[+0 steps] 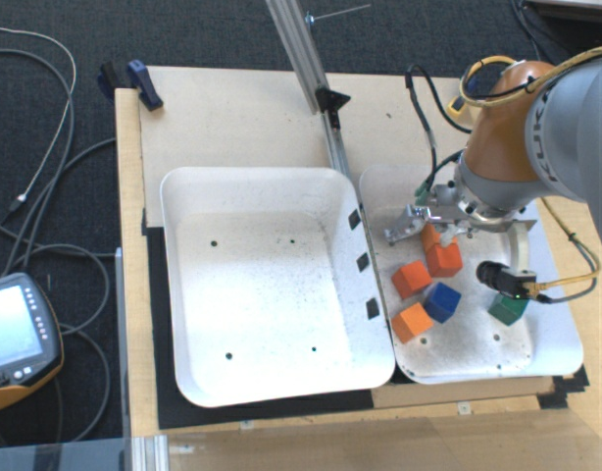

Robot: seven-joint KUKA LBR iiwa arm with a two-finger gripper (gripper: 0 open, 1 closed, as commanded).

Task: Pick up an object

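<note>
Blocks are clustering in the right-hand bin (536, 356), right of centre in the frame: two orange ones (412, 279) (414, 321), a blue one (442, 301), a green one (509, 309) near a black fitting, and a red-orange block (443, 258) sitting highest in the group. The tool (436, 229) is hanging directly over that red-orange block, seemingly because the program is aiming at it as the nearest candidate to pick up. Whether the tool is gaping or closed I cannot tell, since the wrist and orange band of the arm (536, 135) are covering it from above; contact with the block is equally unclear. The left bin (183, 189) is lying beside it on the worktop (232, 116), its far rim crossed by a metal rail (291, 37).
</note>
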